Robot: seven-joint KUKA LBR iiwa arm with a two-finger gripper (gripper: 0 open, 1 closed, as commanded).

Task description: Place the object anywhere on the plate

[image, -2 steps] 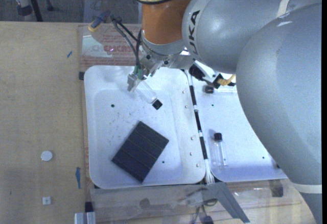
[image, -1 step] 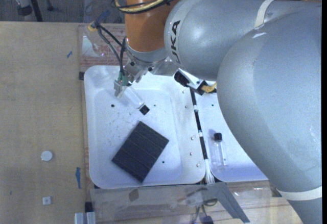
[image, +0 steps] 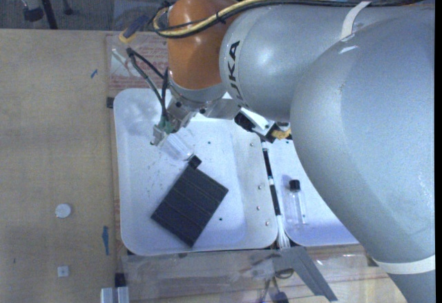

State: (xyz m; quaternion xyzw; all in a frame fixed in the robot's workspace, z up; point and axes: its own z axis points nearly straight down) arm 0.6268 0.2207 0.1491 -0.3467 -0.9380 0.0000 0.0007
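- Object for the task looks to me like the small clear vial (image: 295,199), lying in the right bin (image: 324,229) near its left wall
- Black plate (image: 189,206) lies in the left bin (image: 135,177)
- My gripper (image: 168,130) hangs above the left bin's upper part; its state I cannot tell
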